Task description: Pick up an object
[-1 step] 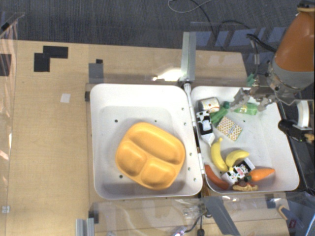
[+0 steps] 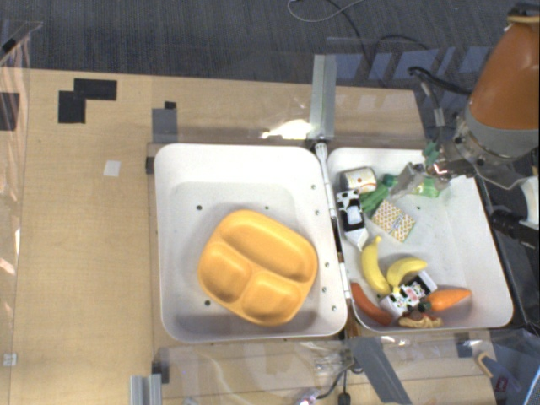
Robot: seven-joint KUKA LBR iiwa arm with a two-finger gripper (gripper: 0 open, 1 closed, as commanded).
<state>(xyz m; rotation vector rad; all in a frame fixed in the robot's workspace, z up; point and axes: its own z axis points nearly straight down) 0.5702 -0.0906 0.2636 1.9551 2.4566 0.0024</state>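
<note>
Beside the yellow tray, right bin: bananas, carrot; tool above green item, grip indiscernible.

A pale wood-grain bench carries everything here, with dark carpeted floor beyond its far edge. Two shallow white bins sit directly on it, side by side and nearly touching along a thin metal divider. The left bin is the larger in view, and the right bin lies just beside it. A grey upright post rises from the bench at the far end of the seam between the bins. Black tape patches mark the bench's far left corner, and a small white square label lies nearer, well apart from the bins.
</note>
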